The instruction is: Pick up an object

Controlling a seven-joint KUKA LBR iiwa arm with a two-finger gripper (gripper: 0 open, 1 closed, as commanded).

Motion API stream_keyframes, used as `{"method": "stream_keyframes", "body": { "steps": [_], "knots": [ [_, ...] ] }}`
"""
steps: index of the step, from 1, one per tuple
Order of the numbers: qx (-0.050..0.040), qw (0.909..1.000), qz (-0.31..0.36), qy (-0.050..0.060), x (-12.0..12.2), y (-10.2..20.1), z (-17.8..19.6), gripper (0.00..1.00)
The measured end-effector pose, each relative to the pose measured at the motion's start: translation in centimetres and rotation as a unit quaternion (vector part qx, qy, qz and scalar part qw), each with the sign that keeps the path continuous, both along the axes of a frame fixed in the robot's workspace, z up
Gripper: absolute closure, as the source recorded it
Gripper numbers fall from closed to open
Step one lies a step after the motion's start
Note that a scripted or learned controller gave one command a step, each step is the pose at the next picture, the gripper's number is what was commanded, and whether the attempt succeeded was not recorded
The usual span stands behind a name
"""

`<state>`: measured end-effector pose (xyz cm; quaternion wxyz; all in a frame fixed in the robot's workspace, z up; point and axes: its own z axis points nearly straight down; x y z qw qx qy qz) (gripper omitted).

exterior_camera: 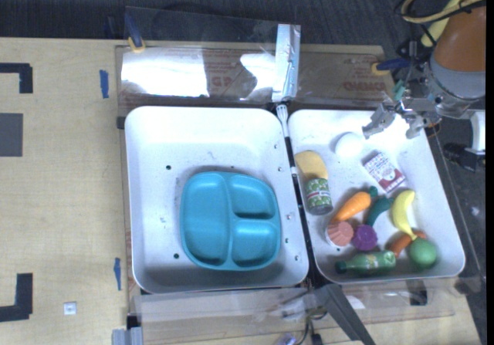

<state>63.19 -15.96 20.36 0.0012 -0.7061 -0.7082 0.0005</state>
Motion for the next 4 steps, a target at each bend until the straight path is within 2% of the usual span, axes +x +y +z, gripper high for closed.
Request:
{"method": "stream_keyframes", "body": {
  "steps": [1, 2, 3, 4],
  "knots": [
    [0.0006, 0.994, 0.109, 0.001, -2.2, -4.5, -8.4, 0.0],
    [-0.0105, 0.9757, 0.218, -0.016, -5.4, -2.9, -10.6, 0.0],
    [0.0055, 0.9989, 0.047, -0.007, -2.6, -5.2, -11.4, 0.0],
    [0.0011, 0.9988, 0.048, -0.007, -2.6, -5.5, -10.6, 1.0]
  ]
}}
